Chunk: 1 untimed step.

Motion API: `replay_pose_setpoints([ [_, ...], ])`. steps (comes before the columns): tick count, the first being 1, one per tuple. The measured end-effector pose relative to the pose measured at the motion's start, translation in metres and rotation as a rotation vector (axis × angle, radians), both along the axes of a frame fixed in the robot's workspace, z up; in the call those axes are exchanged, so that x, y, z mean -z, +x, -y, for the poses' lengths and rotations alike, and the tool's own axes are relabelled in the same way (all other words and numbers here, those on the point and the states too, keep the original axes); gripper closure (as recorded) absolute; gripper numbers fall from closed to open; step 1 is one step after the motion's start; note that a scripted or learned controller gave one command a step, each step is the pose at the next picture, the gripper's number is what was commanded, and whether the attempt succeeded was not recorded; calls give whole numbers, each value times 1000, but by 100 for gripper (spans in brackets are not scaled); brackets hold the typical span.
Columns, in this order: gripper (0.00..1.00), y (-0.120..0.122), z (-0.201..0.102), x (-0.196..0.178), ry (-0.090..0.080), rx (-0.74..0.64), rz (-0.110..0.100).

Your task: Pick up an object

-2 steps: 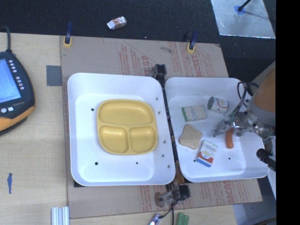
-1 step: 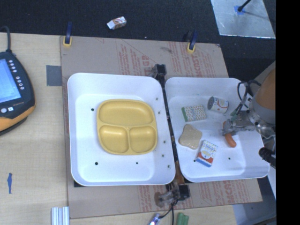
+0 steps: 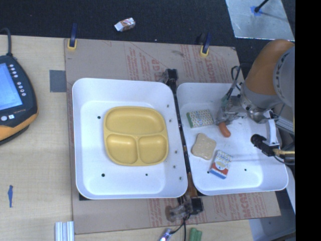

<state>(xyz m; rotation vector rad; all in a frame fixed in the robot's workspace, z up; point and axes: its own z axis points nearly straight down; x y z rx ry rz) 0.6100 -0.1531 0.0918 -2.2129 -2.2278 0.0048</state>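
The right white bin (image 3: 261, 182) holds a green speckled pad (image 3: 200, 118), a beige bread-like slice (image 3: 203, 146), a small orange sausage-shaped piece (image 3: 224, 130) and a little red, white and blue carton (image 3: 220, 164). My gripper (image 3: 226, 115) reaches in from the right and hangs low over the bin's upper middle, just above the orange piece and to the right of the green pad. The arm's grey body and orange band (image 3: 265, 72) hide the bin's far right corner.
The left white bin (image 3: 88, 179) carries a yellow divided plate (image 3: 135, 135). A teach pendant (image 3: 12, 97) lies on the bench at far left. A black cable connector (image 3: 261, 143) sits over the right bin's right side. A small wrapper (image 3: 125, 24) lies on the dark floor behind.
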Motion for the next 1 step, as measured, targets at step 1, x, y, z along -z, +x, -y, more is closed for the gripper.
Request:
replay_pose_setpoints([
  [1, 100, 15, -106, -101, 3, 3, 2],
])
